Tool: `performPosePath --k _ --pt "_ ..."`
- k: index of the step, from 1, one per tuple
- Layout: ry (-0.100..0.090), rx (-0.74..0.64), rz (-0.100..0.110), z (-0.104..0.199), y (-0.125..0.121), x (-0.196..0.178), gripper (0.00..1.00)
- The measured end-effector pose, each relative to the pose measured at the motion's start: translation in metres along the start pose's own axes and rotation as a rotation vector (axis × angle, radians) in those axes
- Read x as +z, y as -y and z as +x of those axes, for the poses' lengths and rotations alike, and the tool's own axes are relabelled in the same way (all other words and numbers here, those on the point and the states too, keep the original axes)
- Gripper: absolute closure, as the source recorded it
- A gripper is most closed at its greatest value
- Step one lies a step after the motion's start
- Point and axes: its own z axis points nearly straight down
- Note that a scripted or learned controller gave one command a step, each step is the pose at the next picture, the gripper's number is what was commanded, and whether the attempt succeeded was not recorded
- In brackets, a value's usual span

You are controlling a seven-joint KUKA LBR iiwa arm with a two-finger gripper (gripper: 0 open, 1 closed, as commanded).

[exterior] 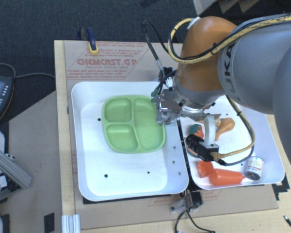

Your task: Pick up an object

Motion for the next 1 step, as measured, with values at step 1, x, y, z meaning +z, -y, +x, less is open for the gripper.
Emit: performPosePath --k 1 --pt "0.003 0.008 0.001 -0.0091 0.0123 0.0071 1.00"
